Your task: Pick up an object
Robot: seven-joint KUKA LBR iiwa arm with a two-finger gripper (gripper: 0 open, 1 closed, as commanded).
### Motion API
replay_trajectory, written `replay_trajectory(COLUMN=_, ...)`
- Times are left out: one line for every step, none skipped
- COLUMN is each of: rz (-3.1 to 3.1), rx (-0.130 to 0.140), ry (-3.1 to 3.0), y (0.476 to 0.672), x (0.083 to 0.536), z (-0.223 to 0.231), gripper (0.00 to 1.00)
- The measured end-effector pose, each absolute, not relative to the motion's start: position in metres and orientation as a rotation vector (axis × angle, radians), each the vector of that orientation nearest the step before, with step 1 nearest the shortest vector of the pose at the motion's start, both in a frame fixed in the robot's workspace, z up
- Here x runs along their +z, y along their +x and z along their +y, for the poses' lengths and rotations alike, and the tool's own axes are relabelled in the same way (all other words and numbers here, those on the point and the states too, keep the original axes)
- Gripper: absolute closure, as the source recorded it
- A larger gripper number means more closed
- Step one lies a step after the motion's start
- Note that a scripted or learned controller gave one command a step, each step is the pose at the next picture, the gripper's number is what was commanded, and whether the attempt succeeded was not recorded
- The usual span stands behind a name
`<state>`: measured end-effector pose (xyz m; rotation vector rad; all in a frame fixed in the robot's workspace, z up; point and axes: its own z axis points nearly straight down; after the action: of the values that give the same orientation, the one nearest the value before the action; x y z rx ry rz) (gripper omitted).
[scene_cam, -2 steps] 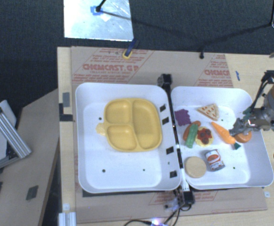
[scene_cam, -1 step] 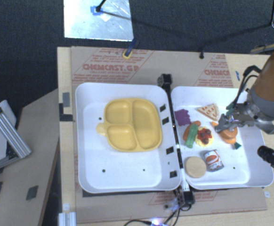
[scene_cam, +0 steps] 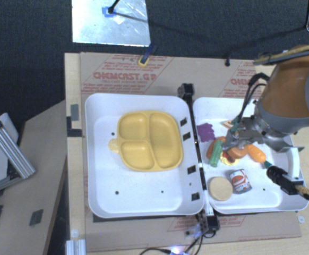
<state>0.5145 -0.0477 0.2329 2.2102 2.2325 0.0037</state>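
My gripper (scene_cam: 235, 141) hangs low over the right bin (scene_cam: 282, 198), right above a cluster of toy food. Under and beside it lie an orange carrot-like piece (scene_cam: 255, 153), a green piece (scene_cam: 216, 154) and a reddish-orange piece (scene_cam: 232, 155). A purple toy (scene_cam: 205, 131) lies to the left of the gripper. Toward the front of the bin are a small red-and-white can (scene_cam: 240, 180) and a tan round disc (scene_cam: 220, 188). The wrist hides the fingertips.
The left bin (scene_cam: 99, 142) holds a yellow divided plate (scene_cam: 146, 141). A black divider (scene_cam: 194, 142) runs between the bins. The arm's grey and orange body (scene_cam: 292, 94) covers the right bin's far right corner. A black fitting (scene_cam: 284, 182) juts over its right edge.
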Motion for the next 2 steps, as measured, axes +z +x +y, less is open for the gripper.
replay_trajectory(rz=2.222, rx=0.003, ry=2.218, y=0.52, x=0.232, z=-0.059, gripper=1.0)
replay_trajectory(rz=2.225, rx=0.0, ry=2.218, y=0.52, x=0.214, z=-0.052, gripper=1.0)
